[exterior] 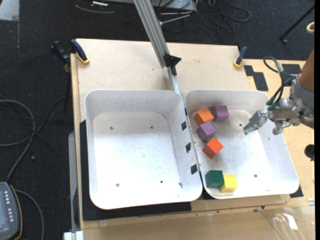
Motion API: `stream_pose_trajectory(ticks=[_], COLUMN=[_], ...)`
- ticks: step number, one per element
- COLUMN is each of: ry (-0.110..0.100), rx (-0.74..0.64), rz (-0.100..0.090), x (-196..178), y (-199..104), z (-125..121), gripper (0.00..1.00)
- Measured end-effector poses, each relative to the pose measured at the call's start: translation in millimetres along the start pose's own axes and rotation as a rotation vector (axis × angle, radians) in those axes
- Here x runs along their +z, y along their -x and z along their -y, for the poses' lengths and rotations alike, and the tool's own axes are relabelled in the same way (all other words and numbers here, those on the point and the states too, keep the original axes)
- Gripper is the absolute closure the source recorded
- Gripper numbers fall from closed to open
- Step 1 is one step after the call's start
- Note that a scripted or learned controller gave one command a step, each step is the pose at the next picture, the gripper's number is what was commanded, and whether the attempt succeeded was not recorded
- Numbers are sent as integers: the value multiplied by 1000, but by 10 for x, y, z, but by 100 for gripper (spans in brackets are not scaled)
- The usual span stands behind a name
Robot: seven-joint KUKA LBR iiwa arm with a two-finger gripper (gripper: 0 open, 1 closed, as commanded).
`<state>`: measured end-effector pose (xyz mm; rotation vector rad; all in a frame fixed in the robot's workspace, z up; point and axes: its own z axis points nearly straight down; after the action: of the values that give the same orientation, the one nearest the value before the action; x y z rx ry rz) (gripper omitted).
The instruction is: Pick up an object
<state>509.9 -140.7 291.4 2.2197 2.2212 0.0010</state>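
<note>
Blocks cluster near the right bin's left wall, while the gripper hovers nearby, fingers spread and empty.

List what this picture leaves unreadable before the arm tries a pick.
- Claw: small and seen from above; whether anything is between its fingers cannot be told.
- Arm: cut off by the right edge of the camera view.
- Green cube and yellow cube: side by side; touching or apart is too fine to tell.
- Device at lower left: cut by the edge.
</note>
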Motion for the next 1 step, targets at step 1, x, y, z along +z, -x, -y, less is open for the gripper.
stream_pose_trajectory(ticks=[1], ry=[-9], rx=[-6], rz=[-3], x=[850], y=[-515], z=[-331], gripper=[0])
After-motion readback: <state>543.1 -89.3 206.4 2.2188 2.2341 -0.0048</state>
